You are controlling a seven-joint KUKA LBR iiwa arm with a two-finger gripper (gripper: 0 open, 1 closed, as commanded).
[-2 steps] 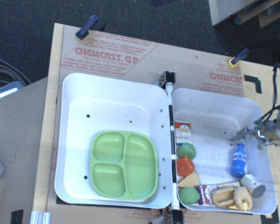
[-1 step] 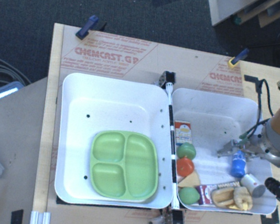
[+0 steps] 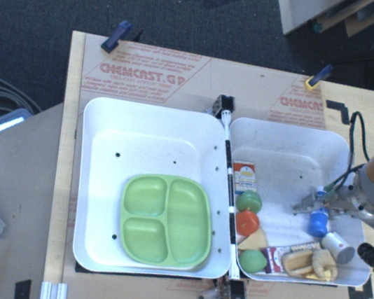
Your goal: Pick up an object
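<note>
The right bin [image 3: 294, 145] holds several small objects. Along its left wall lie a red and white packet [image 3: 242, 176], a green ball [image 3: 249, 201], a red ball [image 3: 247, 223], a yellow wedge [image 3: 253, 240] and a second green ball [image 3: 252, 261]. A snack wrapper [image 3: 294, 260] and a beige lumpy piece [image 3: 322, 263] lie at the front. A blue cylinder [image 3: 317, 222] and a silver cylinder [image 3: 336, 246] rest at the right. My gripper [image 3: 314, 202] hangs low over the bin's right side, just above the blue cylinder. Nothing is visibly held.
The left bin [image 3: 147, 131] carries a green divided plate [image 3: 164, 219]. A black divider strip [image 3: 227, 166] runs between the bins. Black cables [image 3: 354, 138] loop by the arm at the right. Blue and yellow clamps sit on the board's far edge.
</note>
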